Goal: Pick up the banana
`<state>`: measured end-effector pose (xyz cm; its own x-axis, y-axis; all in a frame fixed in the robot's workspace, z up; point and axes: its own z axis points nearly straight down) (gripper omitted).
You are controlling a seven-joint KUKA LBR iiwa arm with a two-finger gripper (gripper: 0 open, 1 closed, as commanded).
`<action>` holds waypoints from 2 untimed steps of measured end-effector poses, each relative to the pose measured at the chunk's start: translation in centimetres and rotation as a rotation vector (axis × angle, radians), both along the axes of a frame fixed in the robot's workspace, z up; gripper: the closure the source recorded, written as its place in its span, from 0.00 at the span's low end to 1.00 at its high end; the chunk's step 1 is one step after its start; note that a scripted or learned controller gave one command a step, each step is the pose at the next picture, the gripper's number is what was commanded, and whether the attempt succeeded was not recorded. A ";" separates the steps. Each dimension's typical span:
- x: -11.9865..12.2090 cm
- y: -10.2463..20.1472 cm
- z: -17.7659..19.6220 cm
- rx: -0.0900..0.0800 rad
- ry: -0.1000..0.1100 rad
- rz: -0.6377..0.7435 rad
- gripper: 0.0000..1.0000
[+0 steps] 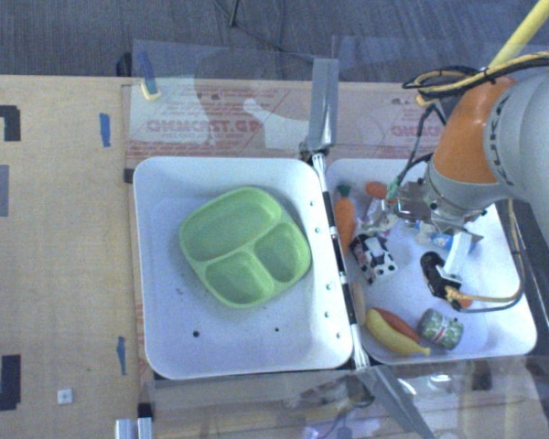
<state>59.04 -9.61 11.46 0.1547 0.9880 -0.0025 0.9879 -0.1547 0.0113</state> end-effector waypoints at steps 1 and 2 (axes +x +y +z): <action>-4.4 -0.6 -0.9 0.003 -0.045 -0.028 0.00; -8.0 -0.3 3.9 0.005 0.015 0.056 0.00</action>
